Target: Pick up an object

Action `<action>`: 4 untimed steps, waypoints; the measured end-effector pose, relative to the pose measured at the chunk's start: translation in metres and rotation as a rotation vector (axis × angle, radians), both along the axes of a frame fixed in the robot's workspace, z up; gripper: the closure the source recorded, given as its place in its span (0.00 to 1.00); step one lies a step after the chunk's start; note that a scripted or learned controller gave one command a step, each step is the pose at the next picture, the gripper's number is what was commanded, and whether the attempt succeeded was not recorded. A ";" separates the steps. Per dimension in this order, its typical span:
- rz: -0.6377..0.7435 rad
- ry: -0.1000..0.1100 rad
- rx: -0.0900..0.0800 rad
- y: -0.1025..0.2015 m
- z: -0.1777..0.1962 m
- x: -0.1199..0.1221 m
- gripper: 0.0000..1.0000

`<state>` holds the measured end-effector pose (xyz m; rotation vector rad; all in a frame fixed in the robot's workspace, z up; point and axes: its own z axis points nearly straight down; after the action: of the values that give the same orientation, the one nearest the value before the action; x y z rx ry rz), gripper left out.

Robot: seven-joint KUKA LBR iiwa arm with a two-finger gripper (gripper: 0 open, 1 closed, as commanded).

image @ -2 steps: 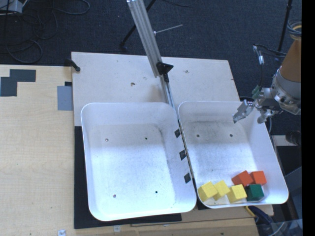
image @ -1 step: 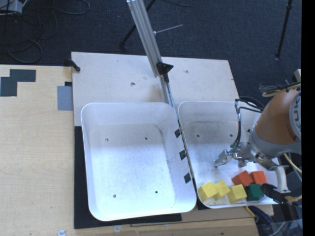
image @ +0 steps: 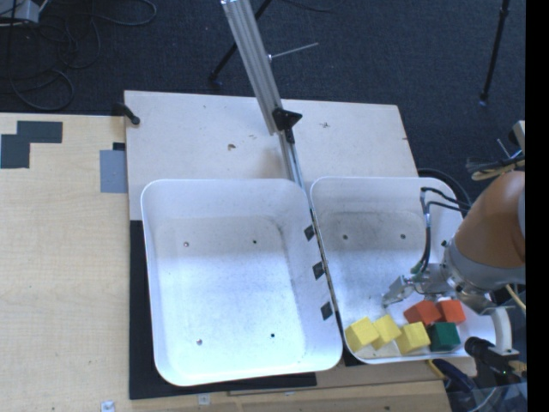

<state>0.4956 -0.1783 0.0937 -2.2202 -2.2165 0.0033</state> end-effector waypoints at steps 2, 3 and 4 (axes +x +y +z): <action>-0.003 -0.010 -0.007 -0.005 0.083 0.039 0.00; 0.003 0.000 -0.001 -0.001 0.088 0.037 1.00; 0.009 0.000 0.003 0.074 0.056 0.070 1.00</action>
<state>0.5659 -0.1044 0.1498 -2.2092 -2.2244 0.0002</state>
